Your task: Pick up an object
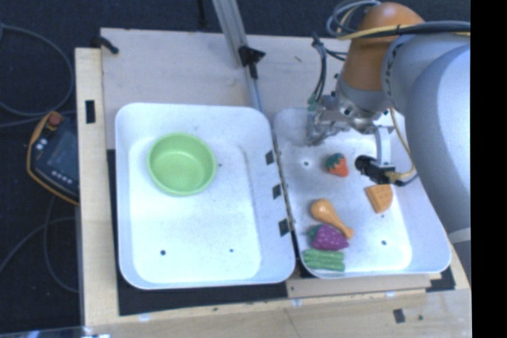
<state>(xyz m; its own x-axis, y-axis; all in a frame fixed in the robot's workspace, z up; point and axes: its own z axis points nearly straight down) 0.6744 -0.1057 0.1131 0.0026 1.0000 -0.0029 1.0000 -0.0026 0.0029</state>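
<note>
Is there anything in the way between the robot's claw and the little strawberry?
Nothing visible. The gripper sits in the right bin, just up and left of the strawberry, with bare white floor between them. The other toys lie farther down.

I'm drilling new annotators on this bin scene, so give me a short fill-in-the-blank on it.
1. The green bowl sits in the ____ bin.
2. The strawberry lies in the ____ bin.
3. The purple grapes lie between the green bean pod and the ____ toy.

Missing words: left; right; tan pear-shaped
</note>
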